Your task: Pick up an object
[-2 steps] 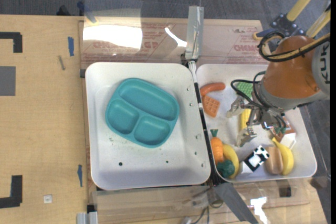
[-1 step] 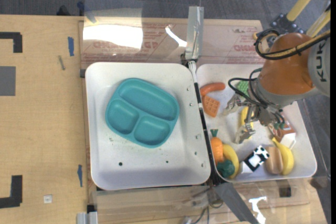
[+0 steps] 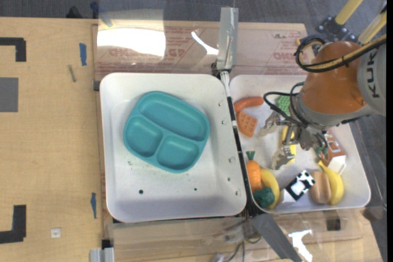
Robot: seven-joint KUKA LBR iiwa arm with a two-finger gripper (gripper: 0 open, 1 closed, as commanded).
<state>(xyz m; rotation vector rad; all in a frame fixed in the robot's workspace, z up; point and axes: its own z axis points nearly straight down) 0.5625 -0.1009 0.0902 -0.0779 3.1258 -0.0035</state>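
Note:
My gripper (image 3: 287, 147) hangs low over the middle of the right bin (image 3: 359, 184), under the orange wrist band (image 3: 331, 86). Several toy foods lie in this bin. An orange waffle piece (image 3: 247, 124) and an orange slice (image 3: 249, 104) sit to the gripper's left. Along the front edge are a carrot (image 3: 252, 172), a banana (image 3: 271, 184), a green piece (image 3: 264, 197), a black-and-white block (image 3: 299, 184), a bread roll (image 3: 319, 188) and a second banana (image 3: 335, 184). The gripper is just above and behind the block. Nothing is visibly held.
The left bin (image 3: 116, 193) holds a teal divided plate (image 3: 166, 131). A raised divider (image 3: 234, 138) separates the two bins. A small white-and-orange box (image 3: 333, 149) lies right of the gripper, and a green item (image 3: 279, 100) is partly hidden under the wrist.

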